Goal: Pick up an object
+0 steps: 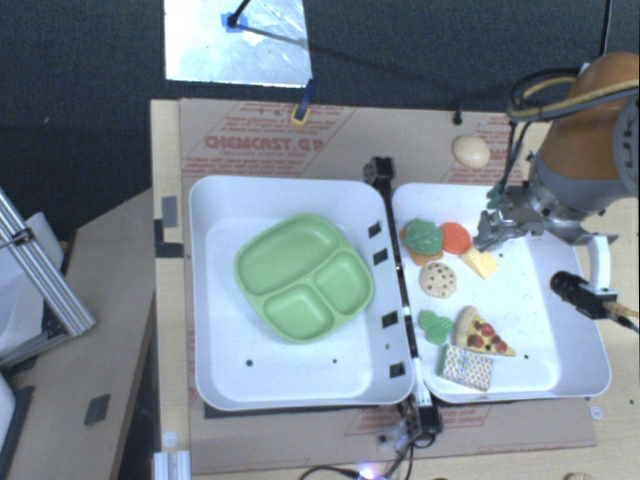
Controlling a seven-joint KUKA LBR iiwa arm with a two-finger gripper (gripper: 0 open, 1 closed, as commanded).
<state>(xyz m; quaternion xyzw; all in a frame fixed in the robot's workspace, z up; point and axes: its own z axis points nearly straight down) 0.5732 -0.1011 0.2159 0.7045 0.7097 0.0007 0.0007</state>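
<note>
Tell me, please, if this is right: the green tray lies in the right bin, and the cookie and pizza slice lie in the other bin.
Not quite. The camera view shows the green tray in the left bin, not the right one. The cookie and pizza slice lie in the other bin, the right bin.

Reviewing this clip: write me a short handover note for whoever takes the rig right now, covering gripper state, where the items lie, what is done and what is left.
Gripper: low in the right bin, over the yellow cheese wedge; finger state cannot be judged.
Items, all in the right bin: green leafy piece, orange round piece, cookie, small green piece, pizza slice, patterned square.
Left bin holds a green divided plate.
Done: arm positioned by the cheese.
Left: nothing visibly lifted; grasp and raise one item.
</note>
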